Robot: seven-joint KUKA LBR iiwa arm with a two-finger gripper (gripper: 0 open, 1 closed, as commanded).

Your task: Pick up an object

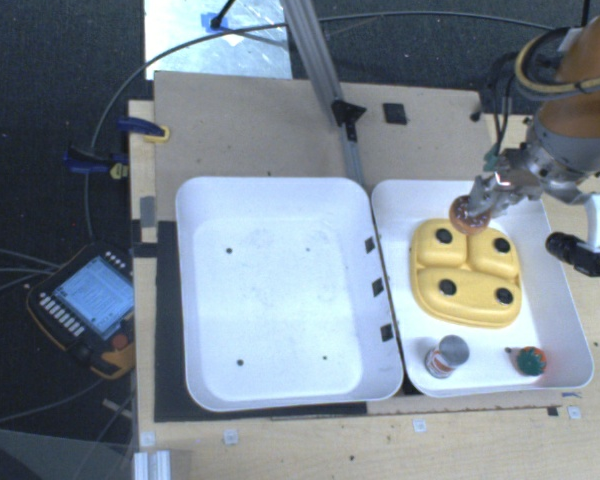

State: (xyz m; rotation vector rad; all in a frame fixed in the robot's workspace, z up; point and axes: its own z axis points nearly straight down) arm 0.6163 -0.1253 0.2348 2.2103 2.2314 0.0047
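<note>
Nearest the camera, along the front wall of the right bin [570,373], a small silver-topped can [446,355] stands beside a small green and red object [528,361], the two apart from each other. Behind them, filling the middle of that bin, lies a large yellow molded piece [467,273] with four rounded lobes, each bearing a dark spot. At its far edge the gripper [473,211] sits low over the yellow piece, with something round and brownish at its tip; whether that is part of the tool or a separate thing cannot be told, nor can the spread of the tool's tip. The grey arm [570,143] with its orange band enters from the right above the bin. The left bin [195,268] adjoins the right one, sharing a middle edge marked with dark clips. To the left of the bench, a handheld pendant [88,303] with a lit blue screen rests on the dark floor.
</note>
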